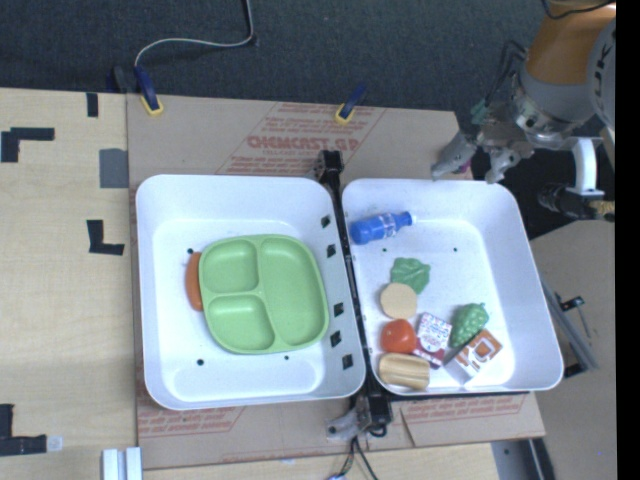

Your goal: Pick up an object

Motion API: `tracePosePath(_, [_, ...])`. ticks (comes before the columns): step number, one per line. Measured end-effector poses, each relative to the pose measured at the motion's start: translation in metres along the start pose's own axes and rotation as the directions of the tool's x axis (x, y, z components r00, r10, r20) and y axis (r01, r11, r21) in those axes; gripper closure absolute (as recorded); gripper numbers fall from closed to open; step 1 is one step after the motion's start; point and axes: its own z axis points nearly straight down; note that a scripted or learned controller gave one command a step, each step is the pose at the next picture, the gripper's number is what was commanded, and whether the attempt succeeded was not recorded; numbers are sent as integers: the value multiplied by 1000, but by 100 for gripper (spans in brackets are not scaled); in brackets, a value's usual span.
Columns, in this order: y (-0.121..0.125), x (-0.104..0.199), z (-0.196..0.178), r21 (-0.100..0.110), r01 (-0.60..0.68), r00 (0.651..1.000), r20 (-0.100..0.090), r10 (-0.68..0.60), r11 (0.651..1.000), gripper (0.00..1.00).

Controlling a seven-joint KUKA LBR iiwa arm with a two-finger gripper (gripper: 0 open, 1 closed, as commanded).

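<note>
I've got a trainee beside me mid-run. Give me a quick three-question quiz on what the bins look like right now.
1. True or false: the green divided plate lies in the right bin.
2. Which item lies nearest the far wall of the right bin? A) hot dog bun B) blue bottle C) tomato
3. Fill in: the tool sits above the right bin's far ___ corner, beyond its rim.

Key
1. False. It lies in the left bin, with an orange item at its left edge.
2. B
3. Right, as seen in the camera view; nothing is between its fingers.
</note>
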Motion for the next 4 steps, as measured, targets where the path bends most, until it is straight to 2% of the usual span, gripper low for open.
tracePosePath(1, [-53, 12, 70, 3, 0, 1000, -1, 0, 1000, 0])
tracePosePath(2, [-75, 48, 168, 2, 0, 1000, -1, 0, 1000, 0])
tracePosePath(3, [-75, 48, 159, 1, 0, 1000, -2, 0, 1000, 100])
tracePosePath(4, [-75, 48, 159, 2, 0, 1000, -1, 0, 1000, 0])
